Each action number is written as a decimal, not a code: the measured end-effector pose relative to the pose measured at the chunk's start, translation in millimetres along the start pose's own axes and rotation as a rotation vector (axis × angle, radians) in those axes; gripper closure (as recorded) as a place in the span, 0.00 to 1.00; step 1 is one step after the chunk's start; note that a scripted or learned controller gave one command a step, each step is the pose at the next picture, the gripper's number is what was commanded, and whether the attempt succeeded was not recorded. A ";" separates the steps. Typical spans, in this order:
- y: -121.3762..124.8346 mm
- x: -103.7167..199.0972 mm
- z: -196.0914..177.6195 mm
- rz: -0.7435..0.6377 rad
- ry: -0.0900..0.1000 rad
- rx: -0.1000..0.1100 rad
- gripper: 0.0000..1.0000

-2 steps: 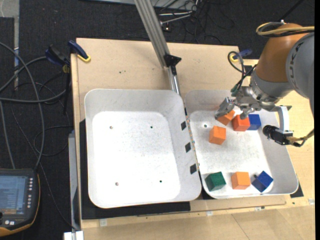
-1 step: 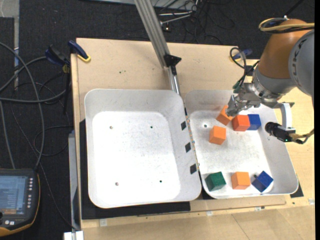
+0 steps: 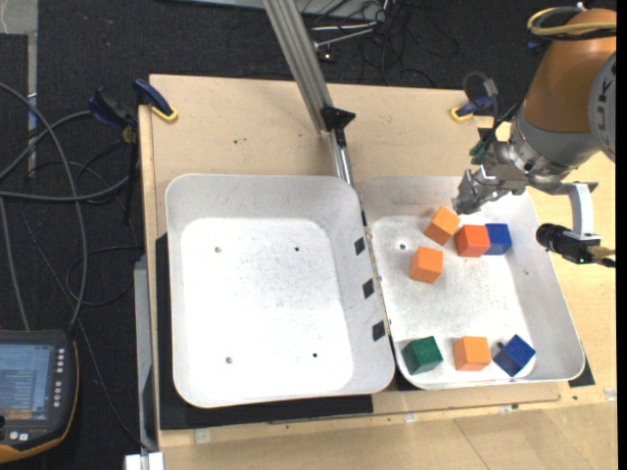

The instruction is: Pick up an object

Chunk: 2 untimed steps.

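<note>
- The arm (image 3: pixel 573 86) reached in from the right, its pincer (image 3: pixel 468 196) hanging over the far part of the right bin (image 3: pixel 563 311); whether it was released or clenched I cannot tell.
- Just beside the pincer lay an orange cube (image 3: pixel 442 225), with a red cube (image 3: pixel 472 240) touching a blue cube (image 3: pixel 498 238) near it.
- Another orange cube (image 3: pixel 426 263) sat toward the bin's middle.
- Along the near wall stood a green cube (image 3: pixel 423 353), a third orange cube (image 3: pixel 471 352) and a second blue cube (image 3: pixel 513 354).
- The left bin (image 3: pixel 196 204) sat alongside on the surface (image 3: pixel 245 116).
</note>
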<state>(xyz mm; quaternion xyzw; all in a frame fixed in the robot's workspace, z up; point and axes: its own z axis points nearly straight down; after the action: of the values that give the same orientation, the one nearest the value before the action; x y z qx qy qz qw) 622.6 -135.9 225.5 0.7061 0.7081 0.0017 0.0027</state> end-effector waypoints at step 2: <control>-8.5 44.6 -44.4 -0.004 0.003 0.008 1.00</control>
<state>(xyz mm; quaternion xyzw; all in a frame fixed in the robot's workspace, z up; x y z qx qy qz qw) 613.7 -91.3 269.8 0.7049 0.7093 0.0000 -0.0009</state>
